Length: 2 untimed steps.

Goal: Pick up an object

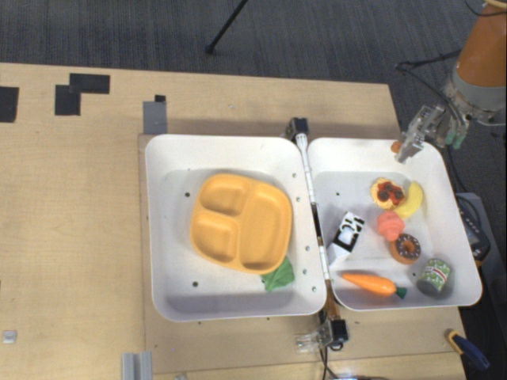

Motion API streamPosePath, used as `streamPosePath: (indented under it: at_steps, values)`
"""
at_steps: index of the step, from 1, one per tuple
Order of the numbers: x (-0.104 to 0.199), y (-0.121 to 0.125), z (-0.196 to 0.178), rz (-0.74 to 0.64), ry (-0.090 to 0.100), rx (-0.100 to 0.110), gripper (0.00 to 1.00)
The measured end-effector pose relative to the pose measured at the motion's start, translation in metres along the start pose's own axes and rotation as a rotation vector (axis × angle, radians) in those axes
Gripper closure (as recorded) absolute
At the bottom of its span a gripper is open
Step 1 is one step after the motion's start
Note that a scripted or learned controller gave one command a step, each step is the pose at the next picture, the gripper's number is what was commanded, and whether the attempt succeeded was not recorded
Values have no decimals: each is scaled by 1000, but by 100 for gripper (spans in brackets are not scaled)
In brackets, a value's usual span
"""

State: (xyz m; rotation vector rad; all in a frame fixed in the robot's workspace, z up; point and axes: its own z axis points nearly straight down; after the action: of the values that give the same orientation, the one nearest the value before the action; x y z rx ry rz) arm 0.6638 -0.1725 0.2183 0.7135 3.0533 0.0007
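Barely begun: end effector (413,139) poised at upper right over the right white bin's (459,236) far corner, fingers apart and clasping nothing, every toy untouched, nearest a small fruit-topped tart (387,192) beside a yellow banana (411,199).

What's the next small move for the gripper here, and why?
Probably lower and shift the gripper inward toward the small tart and banana. It sits over the right bin's far corner with nothing visibly between its fingers, and those are the nearest objects. The carrot and can lie at the near side.
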Motion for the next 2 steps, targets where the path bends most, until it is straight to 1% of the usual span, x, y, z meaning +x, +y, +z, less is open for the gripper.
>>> streamPosePath:
  at_steps: [1,2]
  values:
    - [0,0,0,1,0,-1,0]
    - [20,-48,125,-99,1,1,0]
